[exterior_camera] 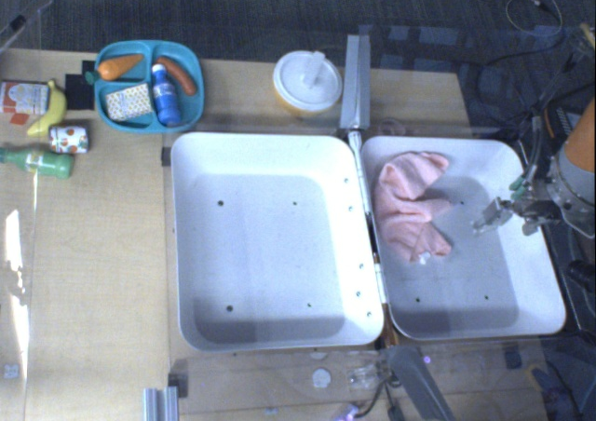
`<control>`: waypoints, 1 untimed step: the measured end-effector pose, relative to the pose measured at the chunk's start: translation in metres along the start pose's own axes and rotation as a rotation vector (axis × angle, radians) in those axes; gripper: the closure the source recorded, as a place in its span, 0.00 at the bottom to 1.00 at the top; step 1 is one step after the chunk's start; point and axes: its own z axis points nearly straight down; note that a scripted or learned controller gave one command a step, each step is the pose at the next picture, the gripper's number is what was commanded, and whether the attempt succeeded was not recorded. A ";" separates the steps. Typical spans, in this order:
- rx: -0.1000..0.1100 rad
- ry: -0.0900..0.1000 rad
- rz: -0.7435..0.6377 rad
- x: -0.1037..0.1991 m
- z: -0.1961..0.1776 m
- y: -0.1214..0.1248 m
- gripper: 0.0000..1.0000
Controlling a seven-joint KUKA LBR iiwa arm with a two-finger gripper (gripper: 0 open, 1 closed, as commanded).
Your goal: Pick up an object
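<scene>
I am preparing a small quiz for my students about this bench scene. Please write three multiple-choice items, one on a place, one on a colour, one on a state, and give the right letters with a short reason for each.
1. Where does the cloth lie?
A. in the left bin
B. in the right bin
C. on the blue tray

2. What colour is the cloth?
A. pink
B. green
C. black

3. How does the cloth lie?
A. folded into a neat square
B. crumpled in a loose heap
C. rolled into a tight tube

Right letters:
1 B: the cloth lies in the right bin, in its left half, near the wall shared with the left bin.
2 A: its whole surface shows pale pink against the white bin.
3 B: it shows uneven folds and a ragged outline, apart from the gripper, which is over the same bin to the cloth's right.
</scene>
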 end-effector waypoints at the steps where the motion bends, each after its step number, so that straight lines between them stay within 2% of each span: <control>1: -0.003 -0.001 -0.111 0.055 0.102 0.019 0.00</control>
